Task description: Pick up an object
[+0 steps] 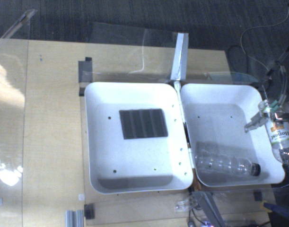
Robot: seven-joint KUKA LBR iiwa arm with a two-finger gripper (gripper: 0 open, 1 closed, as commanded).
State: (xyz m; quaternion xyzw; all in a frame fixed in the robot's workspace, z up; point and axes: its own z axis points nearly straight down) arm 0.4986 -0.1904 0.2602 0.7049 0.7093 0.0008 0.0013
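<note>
Clear plastic bottle [225, 164] lying sideways along right bin's [215, 98] near wall, cap rightward; dark ribbed pad [143, 123] flat in left bin [97, 126]. Gripper [269, 112] at right rim; finger state indeterminable.

We find the clear plastic bottle [228, 165] in the right bin [215, 96] hard to trace, its see-through body faint against the white floor. The gripper [260, 118] sits at the frame's right edge, blurred; finger positions unreadable. A labelled bottle [282, 138] there is cut off.
</note>
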